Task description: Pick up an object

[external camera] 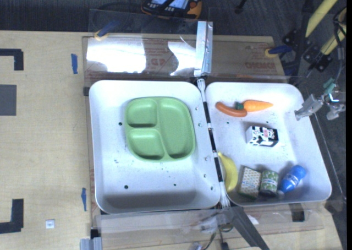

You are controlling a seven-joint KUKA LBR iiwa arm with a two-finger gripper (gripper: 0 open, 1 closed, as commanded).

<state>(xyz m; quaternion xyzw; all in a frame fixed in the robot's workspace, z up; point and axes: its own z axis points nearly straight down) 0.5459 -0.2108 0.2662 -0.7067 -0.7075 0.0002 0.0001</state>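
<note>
The right white bin (286, 92) holds several objects. An orange carrot (245, 107) lies near its back wall, and a black-and-white patterned item (262, 136) rests in the middle. Along the front sit a yellow banana (230, 172), a small patterned box (249, 181), a green can (269, 181) and a blue bottle (291, 178). My gripper (322, 106) hangs at the bin's right rim, above and to the right of the patterned item, with nothing visibly held.
The left white bin (104, 133) holds a green divided plate (160, 129). A clear panel (143, 53) stands behind the bins. A pendant device (170, 0) lies on the floor beyond. Cables and stands crowd the upper right.
</note>
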